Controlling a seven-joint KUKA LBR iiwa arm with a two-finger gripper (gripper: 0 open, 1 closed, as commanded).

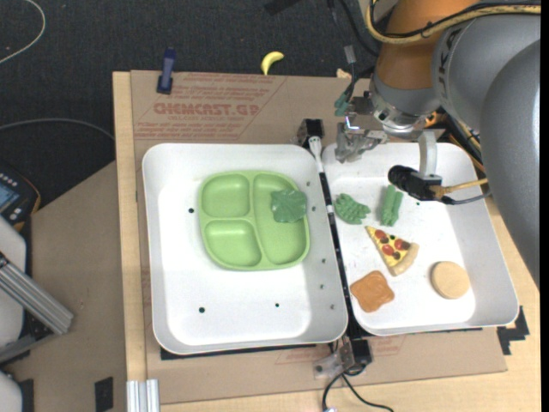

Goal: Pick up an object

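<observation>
The left bin [171, 256] holds a green tray [232, 230] with a leafy piece [290, 204] on it. The right bin [480, 307] holds greens [351, 209], pizza [393, 249], a patty [372, 290] and a bun [449, 280]. Nothing looks picked yet. The claw [353, 147] hangs over the right bin's far left corner; whether it is apart or together, I cannot tell.

Right bin [480, 316] crowded; left bin floor [249, 303] open, probably reachable beside green tray [225, 230].
</observation>
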